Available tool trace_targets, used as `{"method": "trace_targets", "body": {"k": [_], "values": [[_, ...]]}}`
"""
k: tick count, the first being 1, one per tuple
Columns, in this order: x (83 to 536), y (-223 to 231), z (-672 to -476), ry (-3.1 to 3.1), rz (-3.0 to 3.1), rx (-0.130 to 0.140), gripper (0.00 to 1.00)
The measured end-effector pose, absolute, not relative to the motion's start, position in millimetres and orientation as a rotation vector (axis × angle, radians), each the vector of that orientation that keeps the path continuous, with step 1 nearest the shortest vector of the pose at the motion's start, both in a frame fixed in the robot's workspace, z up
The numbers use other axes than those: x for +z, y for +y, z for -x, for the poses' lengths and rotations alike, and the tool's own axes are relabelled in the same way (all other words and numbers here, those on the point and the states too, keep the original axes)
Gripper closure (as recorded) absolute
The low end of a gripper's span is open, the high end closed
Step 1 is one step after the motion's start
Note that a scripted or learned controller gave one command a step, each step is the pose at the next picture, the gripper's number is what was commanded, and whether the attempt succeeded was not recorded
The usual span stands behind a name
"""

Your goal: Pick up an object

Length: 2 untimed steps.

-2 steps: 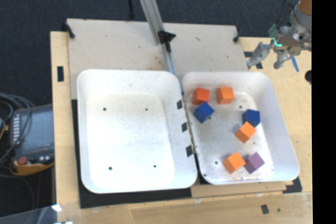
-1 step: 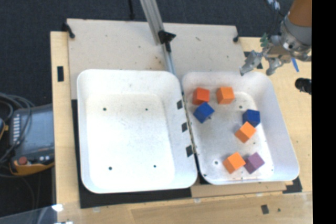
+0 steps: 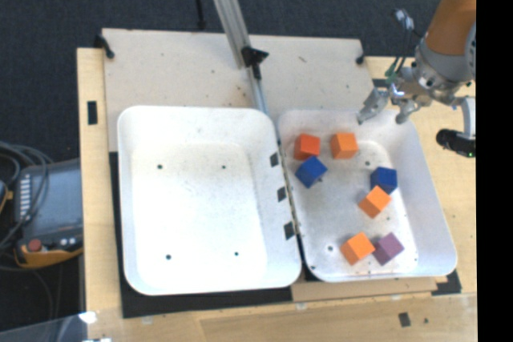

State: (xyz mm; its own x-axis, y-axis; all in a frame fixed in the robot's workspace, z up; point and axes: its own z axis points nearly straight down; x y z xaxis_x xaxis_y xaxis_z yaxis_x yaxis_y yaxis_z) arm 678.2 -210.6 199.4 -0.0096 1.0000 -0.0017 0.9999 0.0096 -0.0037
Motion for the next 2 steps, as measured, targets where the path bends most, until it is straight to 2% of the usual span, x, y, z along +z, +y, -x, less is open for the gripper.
{"method": "trace_targets", "body": {"k": [1,2], "values": [[139,-213,-670.6,-2.221,2.219,0.007,0.0],[156,-214,-673.3,-2.231,2.223,0.001,1.0]]}}
